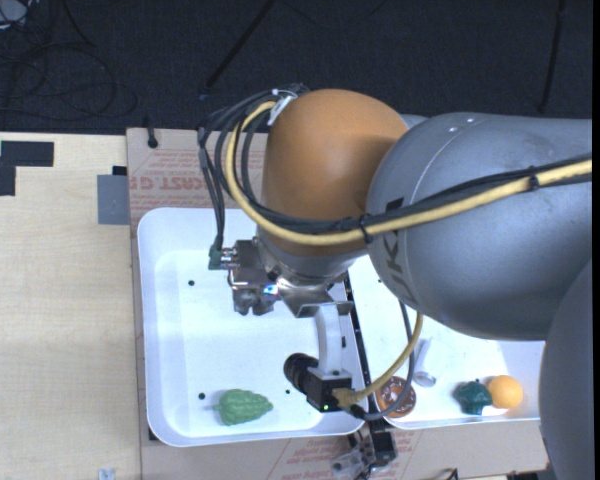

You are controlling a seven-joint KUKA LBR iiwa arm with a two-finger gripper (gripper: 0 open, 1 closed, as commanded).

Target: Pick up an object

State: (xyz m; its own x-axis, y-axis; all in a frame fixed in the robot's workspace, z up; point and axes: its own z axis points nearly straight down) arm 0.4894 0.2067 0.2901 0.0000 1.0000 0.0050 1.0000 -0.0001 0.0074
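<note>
Gripper [250, 293]: hanging low over the middle of the left bin [180, 348], beneath the orange-banded wrist; whether it is spread or pressed together cannot be told; green lumpy object [243, 406]: lying free in the same bin by its near rim, well apart from the gripper; right bin [455, 356]: brown round disc [397, 401] sitting at its near left corner; dark teal object [471, 397] and orange ball [505, 392] resting side by side, touching, along its near rim.

We see a robot lab: a grey arm [480, 218] over white bins [175, 338] on the table [50, 318], loose cables [10, 6] behind it.
</note>
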